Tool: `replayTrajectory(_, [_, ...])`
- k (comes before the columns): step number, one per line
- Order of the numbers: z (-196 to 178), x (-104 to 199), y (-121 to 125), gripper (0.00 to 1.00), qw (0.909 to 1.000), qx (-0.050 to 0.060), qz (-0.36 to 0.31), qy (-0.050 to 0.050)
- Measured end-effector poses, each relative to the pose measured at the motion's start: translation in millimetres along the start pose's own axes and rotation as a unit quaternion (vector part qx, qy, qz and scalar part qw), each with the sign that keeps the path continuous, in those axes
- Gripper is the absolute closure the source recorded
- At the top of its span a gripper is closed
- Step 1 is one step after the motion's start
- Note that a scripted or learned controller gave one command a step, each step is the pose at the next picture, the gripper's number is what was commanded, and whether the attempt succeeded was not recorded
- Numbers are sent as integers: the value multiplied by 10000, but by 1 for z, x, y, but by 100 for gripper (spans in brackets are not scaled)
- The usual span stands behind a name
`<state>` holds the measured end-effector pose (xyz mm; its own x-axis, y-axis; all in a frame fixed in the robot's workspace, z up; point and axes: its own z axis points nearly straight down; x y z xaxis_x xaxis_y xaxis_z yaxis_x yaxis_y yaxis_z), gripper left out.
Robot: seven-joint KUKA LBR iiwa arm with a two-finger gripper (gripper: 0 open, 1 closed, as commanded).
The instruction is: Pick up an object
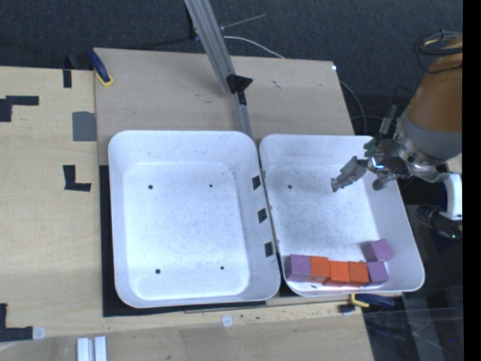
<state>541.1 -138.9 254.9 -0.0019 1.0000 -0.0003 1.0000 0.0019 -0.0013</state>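
A row of blocks lies along the near wall of the right bin (316, 145): a purple block (299, 265) at its left end, orange blocks (338, 271) in the middle and a purple block (378, 272) at its right end. One more purple block (376, 250) sits just behind the row's right end. My gripper (361, 180) hangs over the far right part of this bin, well behind the blocks. Its two fingers stand apart and open, with nothing between them. The orange-banded arm (440, 96) comes in from the right.
The left bin (120, 149) stands beside the right one, and small black clips (261, 215) mark the seam between them. A slanted metal post (214, 36) rises behind the bins. A yellow-blue clamp (368, 301) lies at the bench's front edge.
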Motion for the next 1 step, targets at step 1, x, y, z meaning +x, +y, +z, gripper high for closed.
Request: replayTrajectory(1, [0, 0, 0, 0, 10000, -1, 2, 2])
